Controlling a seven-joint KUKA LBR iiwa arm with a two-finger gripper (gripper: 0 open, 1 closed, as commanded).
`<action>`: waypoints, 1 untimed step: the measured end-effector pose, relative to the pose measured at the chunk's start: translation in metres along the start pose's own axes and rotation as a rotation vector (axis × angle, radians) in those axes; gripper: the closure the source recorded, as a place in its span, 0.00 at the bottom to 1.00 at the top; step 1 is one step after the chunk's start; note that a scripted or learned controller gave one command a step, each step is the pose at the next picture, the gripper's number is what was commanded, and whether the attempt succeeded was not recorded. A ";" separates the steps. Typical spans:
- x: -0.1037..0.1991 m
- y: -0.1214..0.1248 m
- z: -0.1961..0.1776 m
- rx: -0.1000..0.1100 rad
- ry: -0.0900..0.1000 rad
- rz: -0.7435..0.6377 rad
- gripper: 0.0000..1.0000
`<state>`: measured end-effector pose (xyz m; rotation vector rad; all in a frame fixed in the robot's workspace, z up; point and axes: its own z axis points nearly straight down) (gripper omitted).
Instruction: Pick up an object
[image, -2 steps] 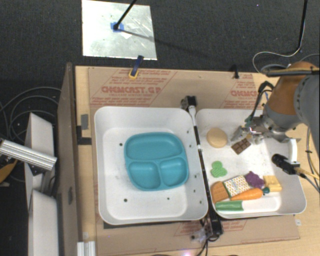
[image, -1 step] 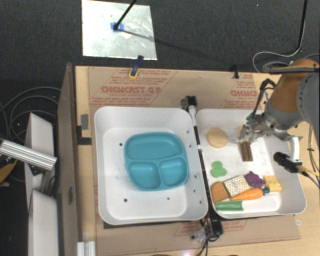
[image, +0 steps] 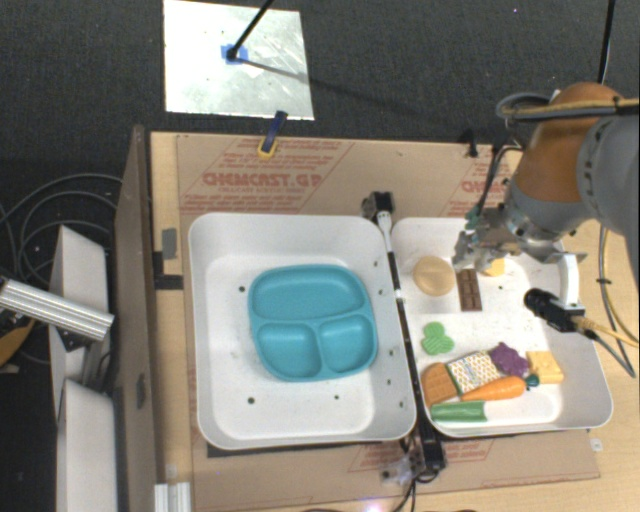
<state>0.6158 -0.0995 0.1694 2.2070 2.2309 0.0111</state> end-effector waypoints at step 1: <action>0.078 -0.025 -0.064 0.001 0.001 -0.002 1.00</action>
